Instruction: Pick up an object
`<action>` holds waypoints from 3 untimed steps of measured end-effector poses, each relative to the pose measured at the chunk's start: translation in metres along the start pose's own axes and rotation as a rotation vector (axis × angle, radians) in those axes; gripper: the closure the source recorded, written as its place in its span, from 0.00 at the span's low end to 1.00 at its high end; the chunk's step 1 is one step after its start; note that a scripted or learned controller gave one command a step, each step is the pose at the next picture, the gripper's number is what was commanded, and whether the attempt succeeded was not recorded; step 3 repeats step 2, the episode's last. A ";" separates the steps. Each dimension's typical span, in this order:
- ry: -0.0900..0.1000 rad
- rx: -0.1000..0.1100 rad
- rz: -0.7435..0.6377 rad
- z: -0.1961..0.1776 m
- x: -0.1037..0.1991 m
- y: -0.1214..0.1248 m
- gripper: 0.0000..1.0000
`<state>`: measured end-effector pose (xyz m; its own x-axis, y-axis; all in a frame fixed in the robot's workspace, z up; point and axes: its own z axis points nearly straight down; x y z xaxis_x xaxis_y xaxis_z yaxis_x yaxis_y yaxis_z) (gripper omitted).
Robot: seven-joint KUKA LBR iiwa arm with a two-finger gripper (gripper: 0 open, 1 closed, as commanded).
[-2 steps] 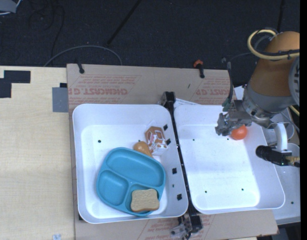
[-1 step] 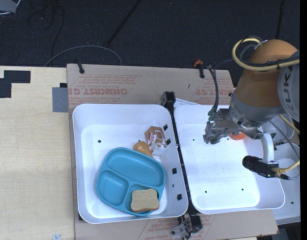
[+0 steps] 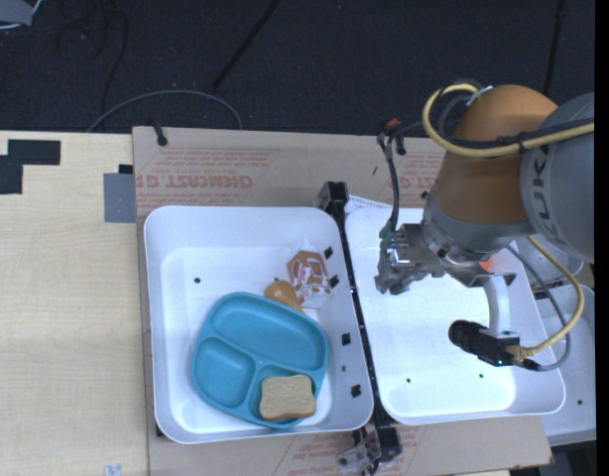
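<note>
A blue divided tray (image 3: 247,357) lies in the left bin (image 3: 176,266), with a slice of toast (image 3: 287,397) in its near right compartment. Beside the tray's far edge sit a small orange-brown item (image 3: 282,293) and a clear wrapped snack (image 3: 309,272). My gripper (image 3: 394,275) hangs over the far left part of the right bin (image 3: 453,405), just right of the divider between the bins. I see nothing between its fingers from here.
The black divider rail (image 3: 346,305) runs between the bins. A black cylindrical part (image 3: 480,342) on a cable hangs over the right bin's middle. Cardboard (image 3: 235,167) underlies both bins, and a wooden bench (image 3: 57,305) spreads to the left.
</note>
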<state>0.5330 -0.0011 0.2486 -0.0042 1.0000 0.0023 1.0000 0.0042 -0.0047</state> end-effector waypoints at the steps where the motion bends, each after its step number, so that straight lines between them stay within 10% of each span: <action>1: 0.000 0.001 -0.001 -0.001 0.050 -0.019 1.00; 3: -0.001 0.002 0.000 0.009 0.104 -0.026 1.00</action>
